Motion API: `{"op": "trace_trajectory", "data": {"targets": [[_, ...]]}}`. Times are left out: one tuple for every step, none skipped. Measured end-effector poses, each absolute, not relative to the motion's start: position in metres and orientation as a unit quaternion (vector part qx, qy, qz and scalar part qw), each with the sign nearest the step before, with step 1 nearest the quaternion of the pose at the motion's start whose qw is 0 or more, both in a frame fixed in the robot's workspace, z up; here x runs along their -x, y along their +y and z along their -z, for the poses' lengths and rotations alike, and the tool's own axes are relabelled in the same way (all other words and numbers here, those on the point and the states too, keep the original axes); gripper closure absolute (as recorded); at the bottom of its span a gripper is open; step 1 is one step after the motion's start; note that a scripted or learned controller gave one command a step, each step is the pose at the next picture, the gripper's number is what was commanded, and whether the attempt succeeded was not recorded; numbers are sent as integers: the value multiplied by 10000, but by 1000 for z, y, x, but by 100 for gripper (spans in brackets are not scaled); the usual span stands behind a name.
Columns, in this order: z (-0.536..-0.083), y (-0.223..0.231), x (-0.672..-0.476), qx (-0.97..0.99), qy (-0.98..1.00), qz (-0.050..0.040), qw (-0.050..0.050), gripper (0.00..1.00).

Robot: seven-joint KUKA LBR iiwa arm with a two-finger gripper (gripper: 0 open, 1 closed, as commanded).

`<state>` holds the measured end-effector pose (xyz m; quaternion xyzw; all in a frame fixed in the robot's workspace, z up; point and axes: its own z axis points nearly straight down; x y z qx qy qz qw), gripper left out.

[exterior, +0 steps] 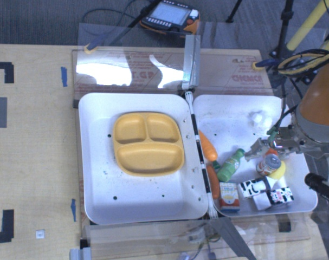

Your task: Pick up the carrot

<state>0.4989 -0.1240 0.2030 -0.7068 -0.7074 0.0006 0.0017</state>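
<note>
Camera view gives me the carrot [208, 147] lying along the left wall of the right bin [229, 108], at frame centre-right, its lower end touching a green bottle [230, 166]. Below sits a small carton [229, 194]. My gripper [263, 145] hovers right of the carrot, well apart from it; I cannot tell its state. Left bin [94, 161] holds a yellow divided plate [148, 143].
</note>
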Motion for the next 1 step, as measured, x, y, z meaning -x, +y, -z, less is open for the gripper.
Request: {"op": "trace_trajectory", "data": {"targets": [[-112,-108,-505,6156,-7880,56,-96,0]]}}
